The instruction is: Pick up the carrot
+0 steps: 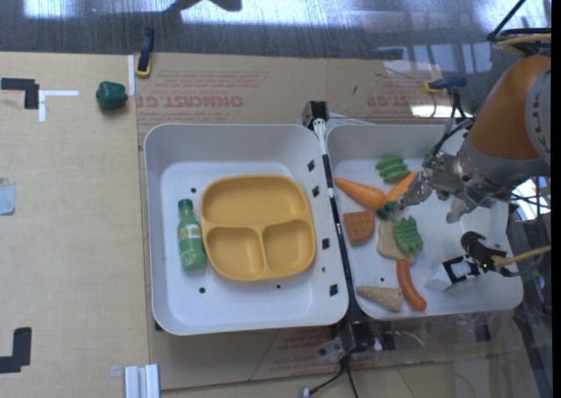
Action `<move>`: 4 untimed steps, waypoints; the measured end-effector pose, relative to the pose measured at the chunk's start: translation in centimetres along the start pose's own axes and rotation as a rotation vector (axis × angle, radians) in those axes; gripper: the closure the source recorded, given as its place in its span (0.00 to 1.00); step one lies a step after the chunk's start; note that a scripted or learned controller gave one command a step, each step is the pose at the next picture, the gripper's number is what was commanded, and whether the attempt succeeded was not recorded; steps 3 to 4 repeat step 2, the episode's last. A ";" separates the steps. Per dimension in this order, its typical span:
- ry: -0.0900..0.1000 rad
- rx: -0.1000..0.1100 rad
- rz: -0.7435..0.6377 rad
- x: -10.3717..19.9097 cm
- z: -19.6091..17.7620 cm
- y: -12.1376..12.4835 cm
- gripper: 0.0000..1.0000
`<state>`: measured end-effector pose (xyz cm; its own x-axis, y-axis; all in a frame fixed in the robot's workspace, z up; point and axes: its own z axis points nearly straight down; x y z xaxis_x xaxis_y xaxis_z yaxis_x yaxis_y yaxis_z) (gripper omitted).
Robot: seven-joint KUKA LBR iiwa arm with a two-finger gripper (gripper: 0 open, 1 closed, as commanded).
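Camera view, largest first: tabletop (70, 238) with two white bins — left bin (166, 300) holding a yellow divided tray (259, 228) and green bottle (190, 234). Right bin (491, 295) holds the carrot (358, 192), lying free beside the end effector (417, 192); whether that is released or clenched I cannot tell.

You had the gripper (421, 188) low in the right bin (500, 300), just right of the carrots. One carrot (359, 192) lay left of it, a second carrot (401, 186) touched its fingertip side. Relative to the gripper: pea pods (391, 166) above-left, waffle (358, 226) below-left, sausage (410, 285) below. Yellow tray (259, 227) and green bottle (190, 234) sat in the left bin (166, 300).
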<state>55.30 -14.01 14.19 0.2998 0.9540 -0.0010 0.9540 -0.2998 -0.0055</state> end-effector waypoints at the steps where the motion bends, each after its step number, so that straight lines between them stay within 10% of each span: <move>1: -0.001 -0.003 0.085 0.9 5.1 5.5 0.00; 2: -0.003 -0.002 0.080 0.8 4.2 5.5 1.00; 4: -0.003 -0.002 0.080 0.8 4.2 5.5 1.00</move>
